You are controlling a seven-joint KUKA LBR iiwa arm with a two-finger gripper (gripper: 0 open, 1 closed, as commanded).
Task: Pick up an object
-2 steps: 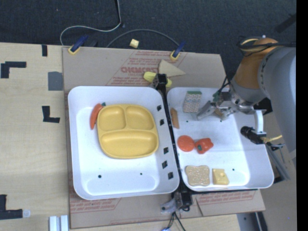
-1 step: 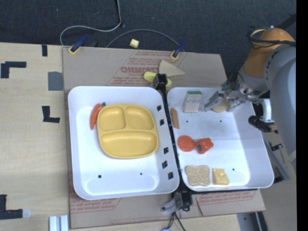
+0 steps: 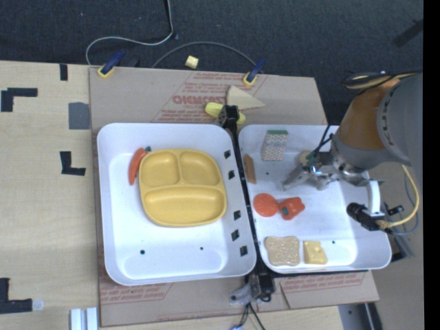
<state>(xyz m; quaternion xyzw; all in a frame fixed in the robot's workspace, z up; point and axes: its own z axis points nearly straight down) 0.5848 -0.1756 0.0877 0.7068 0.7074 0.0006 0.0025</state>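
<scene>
Now, taking the black divider (image 3: 237,177) between the two white bins as the landmark: well to its left, in the left bin (image 3: 117,253), lies a yellow sectioned plate (image 3: 182,186), with an orange carrot-like piece (image 3: 135,165) touching the plate's far-left edge. Just right of the divider, in the right bin (image 3: 364,256), a thin brown strip (image 3: 249,168) lies along the bin's wall. Further right and toward the back sits a small speckled block with a green top (image 3: 274,145). Nearer the front, a round orange piece (image 3: 265,203) and a red pepper-like piece (image 3: 291,207) rest side by side, touching or very nearly so. In front of them, still right of the divider, a slice of toast (image 3: 282,249) sits beside a yellow cheese-like wedge (image 3: 315,252). The gripper (image 3: 297,178) reaches in from the far right, its metal tip low over the bin floor, between the speckled block and the red piece — nothing is visible between its fingers, and whether they are spread or closed cannot be told. Behind the divider's far end, a pale wedge (image 3: 245,100) rests on the cardboard (image 3: 172,88)
</scene>
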